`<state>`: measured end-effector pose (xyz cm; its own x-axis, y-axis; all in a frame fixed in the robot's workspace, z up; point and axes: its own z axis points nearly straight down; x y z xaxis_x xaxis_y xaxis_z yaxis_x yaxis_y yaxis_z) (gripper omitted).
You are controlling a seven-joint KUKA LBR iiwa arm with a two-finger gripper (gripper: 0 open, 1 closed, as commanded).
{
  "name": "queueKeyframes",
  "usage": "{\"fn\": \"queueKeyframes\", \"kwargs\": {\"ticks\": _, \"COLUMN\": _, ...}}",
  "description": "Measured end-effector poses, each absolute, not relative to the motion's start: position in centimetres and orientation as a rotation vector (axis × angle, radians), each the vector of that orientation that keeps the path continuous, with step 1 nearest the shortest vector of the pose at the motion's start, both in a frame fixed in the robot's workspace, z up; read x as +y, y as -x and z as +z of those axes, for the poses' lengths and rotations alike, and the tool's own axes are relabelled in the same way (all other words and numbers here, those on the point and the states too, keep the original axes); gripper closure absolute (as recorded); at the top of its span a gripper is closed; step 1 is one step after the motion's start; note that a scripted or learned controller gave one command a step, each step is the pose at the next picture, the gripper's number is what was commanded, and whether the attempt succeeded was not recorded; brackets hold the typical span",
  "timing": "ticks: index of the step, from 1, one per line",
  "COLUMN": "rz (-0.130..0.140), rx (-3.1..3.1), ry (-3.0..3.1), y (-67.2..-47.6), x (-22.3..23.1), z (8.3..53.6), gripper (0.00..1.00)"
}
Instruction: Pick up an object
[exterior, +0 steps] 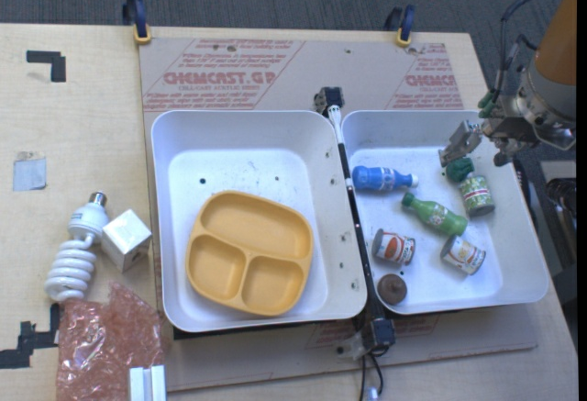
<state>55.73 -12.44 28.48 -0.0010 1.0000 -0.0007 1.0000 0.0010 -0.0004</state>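
The tool (461, 150) hangs over the right bin (523, 275), just above a dark green object (458, 171), perhaps a cap; I cannot tell its grip. A blue bottle (382, 178) lies nearby. The board (229, 69) behind reads "CHEMCAST".

Two shallow white plastic bins sit side by side: a left bin (165, 206) and a right bin (523, 271). The left holds one yellow three-compartment plastic tray (249, 252). The right holds two bottles, one blue (381, 178) and one green (434, 215); three small labelled cans (394, 248) (462, 255) (477, 195); and one brown round disc (393, 288). One white spiral light bulb (77, 248) lies on the desk (73, 133).
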Motion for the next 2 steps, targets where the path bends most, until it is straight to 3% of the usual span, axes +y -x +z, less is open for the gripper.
{"fn": "queueKeyframes", "kwargs": {"ticks": 1, "rz": -0.001, "rx": 2.222, "ry": -2.220, "y": -62.3, "x": -13.2, "z": 17.0, "gripper": 0.00}}
{"fn": "queueKeyframes", "kwargs": {"ticks": 2, "rz": 0.000, "rx": 2.223, "ry": -2.222, "y": -62.7, "x": -16.0, "z": 9.3, "gripper": 0.00}}
